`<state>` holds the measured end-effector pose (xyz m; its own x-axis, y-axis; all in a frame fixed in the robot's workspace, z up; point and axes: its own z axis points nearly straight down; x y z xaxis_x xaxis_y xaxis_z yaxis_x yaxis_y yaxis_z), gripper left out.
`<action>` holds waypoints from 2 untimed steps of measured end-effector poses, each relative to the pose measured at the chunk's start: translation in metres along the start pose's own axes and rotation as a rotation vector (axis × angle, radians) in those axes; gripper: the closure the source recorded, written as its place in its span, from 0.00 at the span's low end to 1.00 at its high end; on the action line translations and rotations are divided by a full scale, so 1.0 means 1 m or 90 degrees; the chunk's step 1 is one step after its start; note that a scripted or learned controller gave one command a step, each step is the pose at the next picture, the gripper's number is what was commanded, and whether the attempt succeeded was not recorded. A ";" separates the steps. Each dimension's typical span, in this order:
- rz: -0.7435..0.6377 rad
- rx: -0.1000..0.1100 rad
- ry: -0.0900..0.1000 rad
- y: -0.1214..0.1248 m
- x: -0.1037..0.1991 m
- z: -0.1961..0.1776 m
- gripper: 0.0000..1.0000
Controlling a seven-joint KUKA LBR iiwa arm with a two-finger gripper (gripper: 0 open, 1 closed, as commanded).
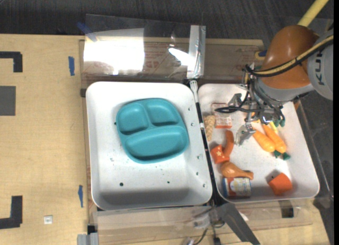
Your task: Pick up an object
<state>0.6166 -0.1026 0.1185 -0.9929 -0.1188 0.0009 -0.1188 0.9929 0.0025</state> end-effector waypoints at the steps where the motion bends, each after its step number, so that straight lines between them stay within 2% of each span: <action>1: -0.019 0.009 -0.025 0.008 0.017 0.017 0.00; 2: 0.055 0.006 -0.030 0.017 0.044 0.017 0.00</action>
<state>0.5713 -0.0914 0.1019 -0.9984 -0.0324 -0.0471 -0.0322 0.9995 -0.0056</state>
